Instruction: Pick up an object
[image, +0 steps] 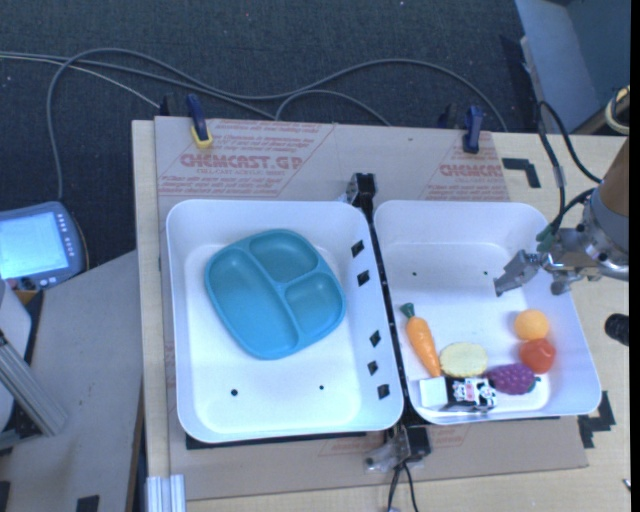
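Gripper: the grey two-finger gripper (536, 272) hangs over the right side of the shallow white right bin (440, 225); fingers spread apart, nothing between them
Objects: clustered at the near right of that bin — round orange toy fruit (532, 324) just near of the gripper; red toy tomato (537, 354); purple grape bunch (512, 378); pale yellow disc (463, 358); orange plastic carrot (422, 343); black-and-white toy (471, 393)
Left bin: shallow white left bin (190, 330); holds a blue three-compartment plastic plate (274, 291)

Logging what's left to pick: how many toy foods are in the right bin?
5, all near its front: carrot, yellow slice, orange, tomato, grapes. A black-and-white toy may hide more.
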